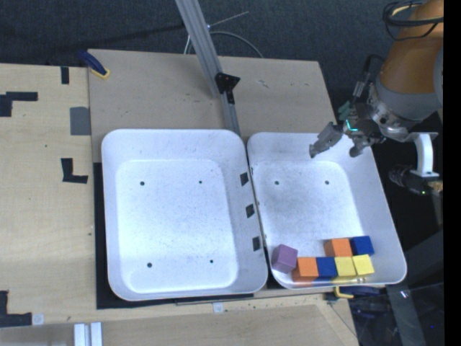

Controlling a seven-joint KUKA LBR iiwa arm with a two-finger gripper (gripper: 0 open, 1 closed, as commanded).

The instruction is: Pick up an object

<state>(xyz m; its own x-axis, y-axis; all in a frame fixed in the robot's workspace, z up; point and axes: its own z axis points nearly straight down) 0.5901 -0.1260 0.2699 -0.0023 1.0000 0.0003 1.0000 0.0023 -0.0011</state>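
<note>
A: White plastic is what the blocks rest on: the right bin (382, 215) holds all of them, gathered along its near edge. A purple block (285, 256) lies furthest left, just beside an orange block (307, 267); a blue block (326, 267) and two yellow blocks (354, 266) continue the row, with another orange block (337, 248) and a blue one (361, 245) touching behind them.

B: And the tool (337, 143)?

A: It is seen over the far rim of the same bin, well apart from the blocks. Its two fingers (322, 141) are spread, and nothing is carried between them.

B: So nothing is counted as done?

A: None of the pick can be judged complete. No block is lifted or gripped. A block has yet to be chosen, the tool brought across the bin to the near edge, lowered, closed and raised.

B: The left bin (115, 193)?

A: It sits beside the right one on the worktop (144, 85). The tight packing is likely to make the purple block, at the end of the row, the easiest to take.
</note>
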